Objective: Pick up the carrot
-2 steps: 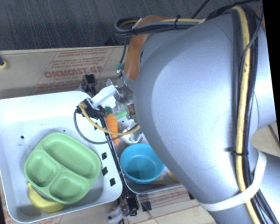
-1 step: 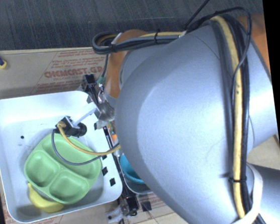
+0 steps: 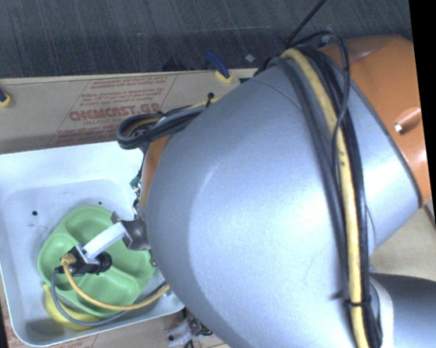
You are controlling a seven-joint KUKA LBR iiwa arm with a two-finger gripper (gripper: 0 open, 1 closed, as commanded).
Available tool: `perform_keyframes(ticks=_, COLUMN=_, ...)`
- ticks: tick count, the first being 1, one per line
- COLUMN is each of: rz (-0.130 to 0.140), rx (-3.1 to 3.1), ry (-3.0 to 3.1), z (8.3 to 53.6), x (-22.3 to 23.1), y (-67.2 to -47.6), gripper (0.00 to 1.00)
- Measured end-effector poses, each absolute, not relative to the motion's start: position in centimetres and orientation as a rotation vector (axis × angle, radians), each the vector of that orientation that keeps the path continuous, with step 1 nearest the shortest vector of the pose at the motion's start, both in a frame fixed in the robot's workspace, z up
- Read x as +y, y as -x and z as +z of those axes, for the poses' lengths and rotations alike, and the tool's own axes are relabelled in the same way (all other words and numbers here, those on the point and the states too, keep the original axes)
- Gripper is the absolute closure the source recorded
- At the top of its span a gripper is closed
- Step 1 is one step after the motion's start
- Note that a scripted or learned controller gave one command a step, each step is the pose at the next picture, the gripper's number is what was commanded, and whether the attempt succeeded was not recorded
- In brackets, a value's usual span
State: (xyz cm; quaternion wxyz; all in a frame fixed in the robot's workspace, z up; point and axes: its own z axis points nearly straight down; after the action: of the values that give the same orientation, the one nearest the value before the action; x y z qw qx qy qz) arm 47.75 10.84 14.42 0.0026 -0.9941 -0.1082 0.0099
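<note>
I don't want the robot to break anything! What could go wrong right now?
1. The grey arm reaches down into the left white bin, right over the green dish. It might push or squash the dish, or grab it by mistake.
2. The arm blocks the camera's look at much of the bench, so it could bump something hidden underneath without anyone noticing.

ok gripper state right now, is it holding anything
gripper: cannot be told. The grey arm covers most of it, low over the green dish in the left bin.
</note>
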Motion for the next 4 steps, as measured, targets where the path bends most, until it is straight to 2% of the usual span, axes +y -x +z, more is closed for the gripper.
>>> perform_keyframes(ticks=1, rz=0.013, rx=-0.341, ry=3.122, z=9.2, x=14.1, y=-47.6, gripper=0.00)
perform_keyframes(ticks=2, rz=0.032, rx=-0.334, ry=3.133, z=10.1, x=13.3, y=-47.4, gripper=1.00)
perform_keyframes(ticks=3, rz=0.014, rx=-0.325, ry=3.139, z=9.4, x=19.9, y=-50.7, gripper=1.00)
perform_keyframes(ticks=4, rz=0.019, rx=-0.329, ry=3.120, z=15.4, x=16.3, y=-47.6, gripper=1.00)
